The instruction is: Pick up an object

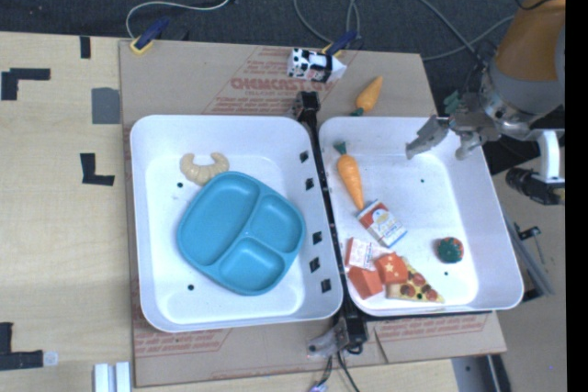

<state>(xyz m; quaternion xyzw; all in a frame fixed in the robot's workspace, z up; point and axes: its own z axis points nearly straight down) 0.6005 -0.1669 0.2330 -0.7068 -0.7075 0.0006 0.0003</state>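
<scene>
A: White plastic is sitting under everything here. The right bin (478,225) is carrying the pickable things, and the gripper (446,139) is hovering over that bin's far right corner, fingers spread and nothing between them.

B: So the arm is standing at the approach step, by the look of it?

A: That is the reading. Nothing is being lifted. The carrot (350,181) is lying near the bin's left wall, pointing along it. The small carton (381,223) is sitting near the bin's middle, and a red block (392,268) with a pizza slice (415,289) is crowding the bin's near edge.

B: And the green ball (448,249)?

A: It is resting alone toward the bin's right side, nearer the front, well apart from the cluster. It is probably offering the cleanest target.

B: What is the next move asking for?

A: The gripper is needing to travel inward from its corner, line its fingers up across one item, and come down with room on both sides. The cluster at the near edge is looking risky, since the pieces are touching. A second carrot (368,94) is lying beyond the bin's far rim, on the cardboard.

B: And the left bin (147,197)?

A: It is holding a blue plate (241,232) and a croissant (203,165), across the divider from the right bin.
</scene>
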